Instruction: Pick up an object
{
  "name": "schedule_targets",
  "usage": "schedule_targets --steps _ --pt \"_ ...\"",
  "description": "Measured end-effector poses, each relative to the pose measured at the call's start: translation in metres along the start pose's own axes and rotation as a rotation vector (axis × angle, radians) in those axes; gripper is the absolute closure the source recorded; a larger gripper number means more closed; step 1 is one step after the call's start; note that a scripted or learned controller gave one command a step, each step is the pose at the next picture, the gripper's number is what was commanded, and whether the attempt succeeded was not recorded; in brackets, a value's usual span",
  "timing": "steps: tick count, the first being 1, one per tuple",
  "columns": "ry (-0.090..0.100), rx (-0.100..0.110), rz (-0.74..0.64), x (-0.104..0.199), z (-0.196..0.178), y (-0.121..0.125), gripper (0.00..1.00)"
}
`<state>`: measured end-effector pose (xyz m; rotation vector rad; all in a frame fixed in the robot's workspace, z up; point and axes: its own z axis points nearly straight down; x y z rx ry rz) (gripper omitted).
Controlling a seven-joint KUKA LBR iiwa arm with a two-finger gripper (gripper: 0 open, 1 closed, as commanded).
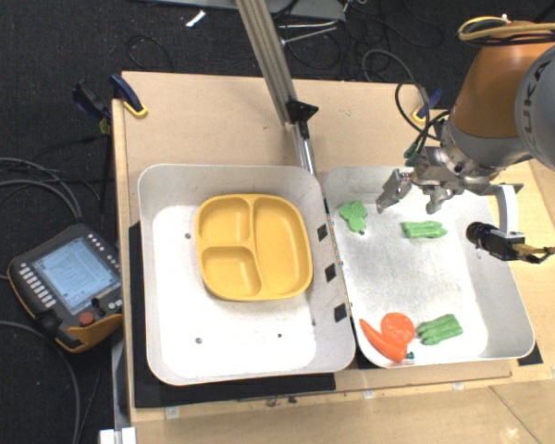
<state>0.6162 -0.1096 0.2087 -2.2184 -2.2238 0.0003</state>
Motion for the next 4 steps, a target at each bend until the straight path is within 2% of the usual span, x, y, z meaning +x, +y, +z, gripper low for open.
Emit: schedule_targets --steps 1,2,3,4 --pt "0.0 0.0 0.001 0.0 0.0 0.0 0.0" --pt "0.0 0.007 0.003 0.001 0.063 -0.006 0.0" --pt "0.0 0.003 0.002 0.001 0.116 -0.006 0.0" --pt "-0.001 -0.002 0.003 0.001 0.103 -0.005 1.0"
